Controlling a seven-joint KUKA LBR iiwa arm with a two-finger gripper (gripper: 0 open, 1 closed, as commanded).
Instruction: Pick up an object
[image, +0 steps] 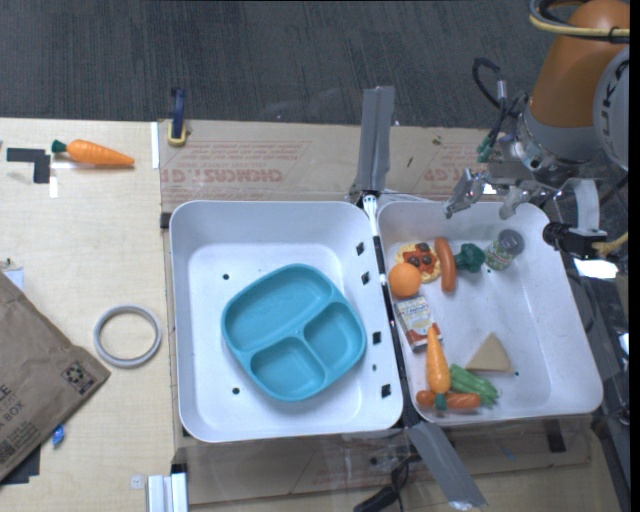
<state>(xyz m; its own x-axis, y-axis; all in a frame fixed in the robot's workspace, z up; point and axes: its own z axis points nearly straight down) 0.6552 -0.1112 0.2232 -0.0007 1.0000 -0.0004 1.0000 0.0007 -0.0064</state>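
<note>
My gripper (487, 200) hangs over the back rim of the right bin (560, 330), open, with nothing between its fingers. Just below it lie a small clear jar with a grey cap (503, 248) and a green broccoli piece (470, 257). Farther left in that bin are a red sausage (445, 266), a pizza slice (420, 257) and an orange ball (404, 279). Toward the front are a snack packet (415, 318), a carrot (437, 362), a tan wedge (488, 355) and green beans (472, 383).
The left bin (200, 300) holds a blue divided plate (292, 332). On the bench to the left are another carrot (95, 153), a grey tape ring (127, 334) and a cardboard box (40, 370). A grey divider flap (376, 140) stands between the bins at the back.
</note>
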